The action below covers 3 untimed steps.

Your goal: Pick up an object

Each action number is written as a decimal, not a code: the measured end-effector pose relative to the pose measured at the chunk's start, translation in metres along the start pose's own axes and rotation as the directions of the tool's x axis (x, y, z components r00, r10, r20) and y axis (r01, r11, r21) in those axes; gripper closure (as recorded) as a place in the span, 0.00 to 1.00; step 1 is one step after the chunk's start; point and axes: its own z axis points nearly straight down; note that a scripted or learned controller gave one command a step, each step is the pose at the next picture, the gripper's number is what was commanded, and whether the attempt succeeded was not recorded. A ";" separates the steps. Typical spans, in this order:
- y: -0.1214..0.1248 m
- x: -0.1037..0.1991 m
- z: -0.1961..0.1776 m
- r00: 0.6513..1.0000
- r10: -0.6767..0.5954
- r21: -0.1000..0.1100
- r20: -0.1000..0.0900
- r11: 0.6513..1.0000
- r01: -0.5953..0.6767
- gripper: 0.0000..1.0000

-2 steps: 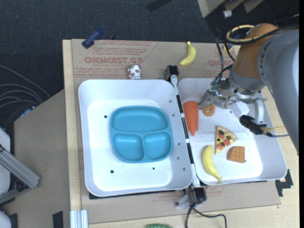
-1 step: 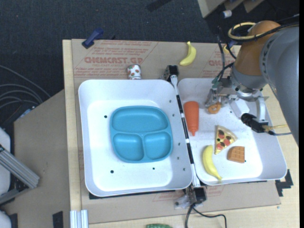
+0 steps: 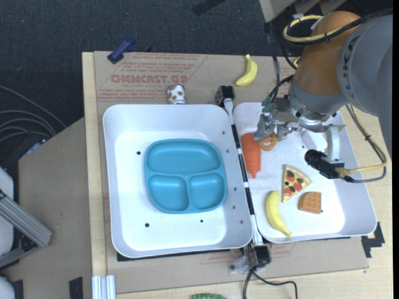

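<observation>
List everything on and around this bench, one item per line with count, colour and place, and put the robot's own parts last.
Shallow white bins: two, white, side by side on the bench.
Sectioned blue plastic tray: one, blue, in the left bin.
Orange toy carrot: one, orange, right bin, by its left wall.
Toy pizza slice: one, yellow with red spots, middle of right bin.
Toy waffle piece: one, orange-brown, right bin, beside the pizza slice.
Yellow toy banana in the bin: one, yellow, right bin, near front.
Yellow toy banana on the bench: one, yellow, behind the bins.
Small spotted object: one, white and red, behind left bin.
Arm: one, grey and orange, reaching from the right.
Gripper: one, over the right bin's rear, above the carrot.
</observation>
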 end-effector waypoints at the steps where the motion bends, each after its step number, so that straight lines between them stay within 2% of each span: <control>1: -0.118 0.037 -0.027 1.000 0.001 0.002 0.000 1.000 -0.001 1.00; 2: -0.046 -0.013 -0.082 1.000 0.001 -0.003 0.002 1.000 -0.001 1.00; 3: -0.086 0.055 -0.076 1.000 0.000 0.002 0.000 1.000 0.000 1.00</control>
